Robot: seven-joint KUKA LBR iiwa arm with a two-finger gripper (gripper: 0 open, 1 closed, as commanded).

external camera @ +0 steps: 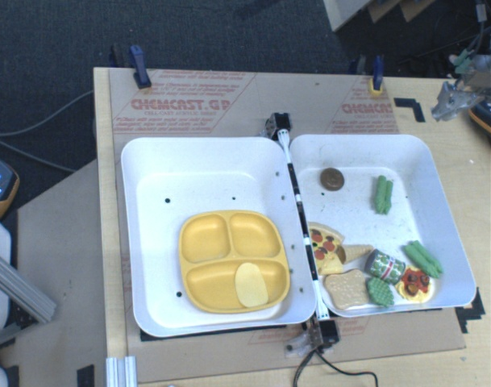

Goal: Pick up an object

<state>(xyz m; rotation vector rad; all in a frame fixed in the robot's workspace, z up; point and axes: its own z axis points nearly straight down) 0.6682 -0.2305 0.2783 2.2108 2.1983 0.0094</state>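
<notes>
The right bin (438, 176) holds several toy foods. A brown round cookie (332, 179) and a green pod (383, 194) lie toward the back. A pizza slice (326, 246), a small tin can (384, 265), a second green pod (423, 258), a piece of toast (349, 289), a green leafy piece (381, 293) and a small round pizza (414, 285) crowd the front. A grey metal part that looks like my gripper (457, 95) hangs at the upper right, outside the bins and far from all the items.
The left bin (148, 176) carries a yellow divided plate (229, 240) with a pale yellow oval slice (250, 285) in its front compartment. Two blue clamps (138, 65) (377, 74) hold the bench's back edge. A black clip (279, 123) sits where the bins meet.
</notes>
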